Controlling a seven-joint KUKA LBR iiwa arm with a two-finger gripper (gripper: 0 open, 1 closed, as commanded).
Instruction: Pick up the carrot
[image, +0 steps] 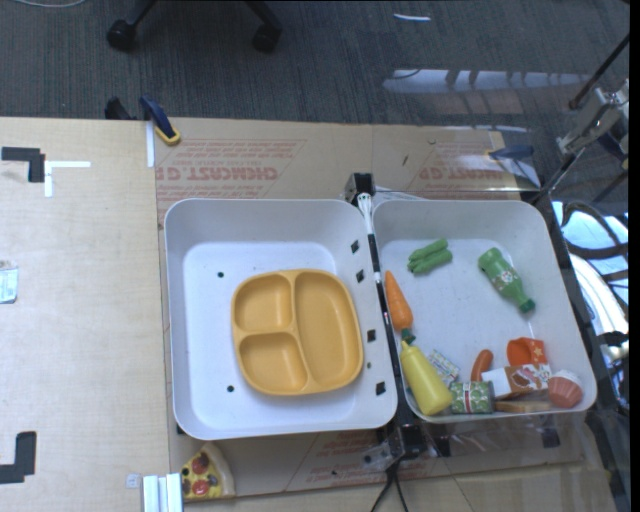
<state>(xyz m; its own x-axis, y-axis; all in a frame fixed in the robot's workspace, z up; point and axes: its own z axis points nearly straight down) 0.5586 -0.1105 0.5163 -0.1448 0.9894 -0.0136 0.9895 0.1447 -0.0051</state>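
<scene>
The carrot (398, 300) lies in the right bin (545, 235), against the left wall, just above the yellow bottle (424, 377). It is best gripped across its middle, clear of wall and bottle. Gripper state cannot be told. Counted: two bins, one carrot, one yellow plate (297, 331), one green bottle (505, 279).

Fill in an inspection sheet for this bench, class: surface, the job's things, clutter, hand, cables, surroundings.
Surface: two white bins side by side, left bin, right bin, on cardboard.
Job's things: carrot in the right bin, lying against its left wall.
Clutter: yellow tray in the left bin; green bottle, yellow bottle, beans and other toy food in the right bin.
Hand: nothing seen.
Cables: black cable at the front edge.
Surroundings: pizza toy on the bench; chair base on the floor.
</scene>
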